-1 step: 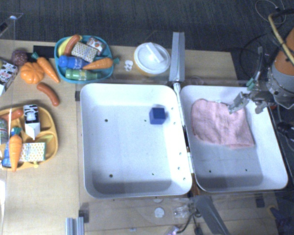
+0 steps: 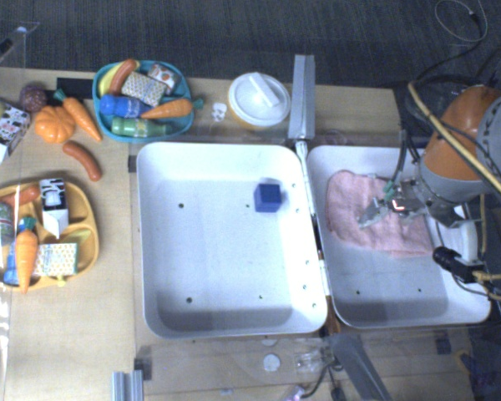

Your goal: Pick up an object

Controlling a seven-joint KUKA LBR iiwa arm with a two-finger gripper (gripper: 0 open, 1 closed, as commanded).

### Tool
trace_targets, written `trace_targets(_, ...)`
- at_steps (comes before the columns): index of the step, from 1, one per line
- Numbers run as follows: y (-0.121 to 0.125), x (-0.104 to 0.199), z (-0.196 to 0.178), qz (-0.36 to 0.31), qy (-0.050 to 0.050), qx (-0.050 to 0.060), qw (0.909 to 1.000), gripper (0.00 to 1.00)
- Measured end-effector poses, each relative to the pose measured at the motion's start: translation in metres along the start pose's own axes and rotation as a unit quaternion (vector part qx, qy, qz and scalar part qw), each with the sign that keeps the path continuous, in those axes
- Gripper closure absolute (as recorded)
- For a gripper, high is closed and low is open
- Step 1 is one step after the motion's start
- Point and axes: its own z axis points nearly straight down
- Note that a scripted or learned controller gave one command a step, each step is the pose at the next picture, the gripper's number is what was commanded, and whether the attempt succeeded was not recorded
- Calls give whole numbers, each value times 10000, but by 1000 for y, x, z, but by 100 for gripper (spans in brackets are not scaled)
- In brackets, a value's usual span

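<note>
Approach step, by the look of it: gripper low over the right bin, down at the pink cloth; cloth directly beneath and spreading toward the left of the tool, filling the far half of that bin; looks like the likely target, though contact not confirmed

Finger state: cannot tell; metal tips a small blurred cluster with a red glint beside them, no clear gap or pinch to read; nothing seen between them, so no hold claimed

Other candidate: blue cube well off to the left of the gripper, across the divider, alone in the left bin

Next move, as a judgement: if closing on the cloth, needs a firm downward press and a pinch on a fold, since flat fabric gives little to bite; then a straight lift to check whether it comes away

Hard to read: tips against cloth, touching or just above, not resolvable; wrist and orange band blocking the bin's right rim; cables crossing in front; arm cut off at frame edge
</note>
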Motion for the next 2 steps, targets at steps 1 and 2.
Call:
trace_targets(1, 13, 20, 13, -1083, -32, -68, 9941, 0)
trace_targets(2, 52, 1, 14, -1661, -32, -63, 9861, 0)
